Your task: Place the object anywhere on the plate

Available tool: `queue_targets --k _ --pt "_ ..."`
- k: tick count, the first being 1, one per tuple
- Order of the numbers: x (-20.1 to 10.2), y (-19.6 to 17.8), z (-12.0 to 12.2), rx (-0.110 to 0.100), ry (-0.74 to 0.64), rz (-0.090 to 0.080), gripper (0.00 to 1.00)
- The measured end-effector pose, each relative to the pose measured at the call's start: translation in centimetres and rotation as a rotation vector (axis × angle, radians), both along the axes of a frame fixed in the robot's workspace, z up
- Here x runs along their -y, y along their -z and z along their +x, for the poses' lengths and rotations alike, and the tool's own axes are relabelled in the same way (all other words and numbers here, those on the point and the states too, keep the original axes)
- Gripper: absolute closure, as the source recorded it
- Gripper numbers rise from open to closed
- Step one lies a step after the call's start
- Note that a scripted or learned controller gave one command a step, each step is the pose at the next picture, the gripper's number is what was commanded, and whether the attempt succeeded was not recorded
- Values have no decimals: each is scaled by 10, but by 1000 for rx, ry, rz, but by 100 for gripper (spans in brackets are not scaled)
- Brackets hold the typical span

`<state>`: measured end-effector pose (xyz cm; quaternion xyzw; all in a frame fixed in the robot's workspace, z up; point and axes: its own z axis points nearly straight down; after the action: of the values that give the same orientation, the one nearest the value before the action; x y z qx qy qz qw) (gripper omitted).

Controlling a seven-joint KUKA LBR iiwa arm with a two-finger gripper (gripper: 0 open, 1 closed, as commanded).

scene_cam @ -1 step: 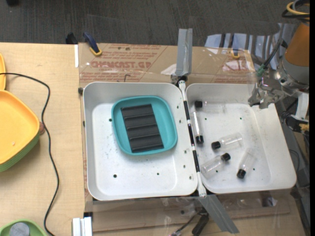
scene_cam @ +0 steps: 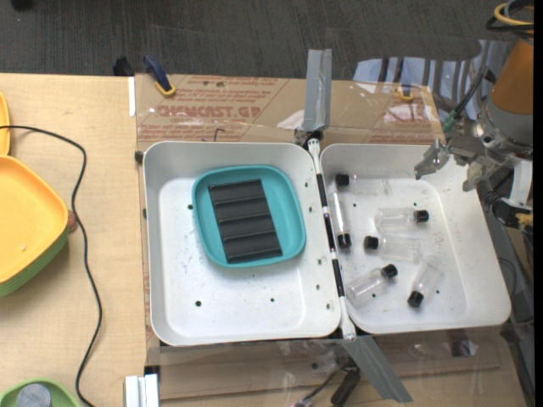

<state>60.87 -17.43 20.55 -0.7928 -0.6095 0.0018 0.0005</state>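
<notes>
Overhead view of the two bins at the approach step: nothing has been picked up yet. The gripper hangs over the upper right corner of the right bin, and its fingers appear spread with only air between them, though you see them at a slant and small. The candidate objects are clear vials with black caps scattered on the right bin's floor, among them a long vial lying along the left wall and a short vial near the middle; which one is meant you cannot tell. The teal plate sits in the left bin, already carrying a black ridged insert. By judgement, your next move calls for a descent onto one vial, a firm closing of the fingers on it, then a carry across the divider. The arm is cut off at the right edge, and the transparent vial bodies blur into the white floor.
</notes>
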Motion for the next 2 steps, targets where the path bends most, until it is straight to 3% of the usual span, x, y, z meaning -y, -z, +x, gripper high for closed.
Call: queue_targets --k 1,2 --pt "43 -93 -11 2 -177 0 0" --pt "36 -186 33 2 -136 0 0"
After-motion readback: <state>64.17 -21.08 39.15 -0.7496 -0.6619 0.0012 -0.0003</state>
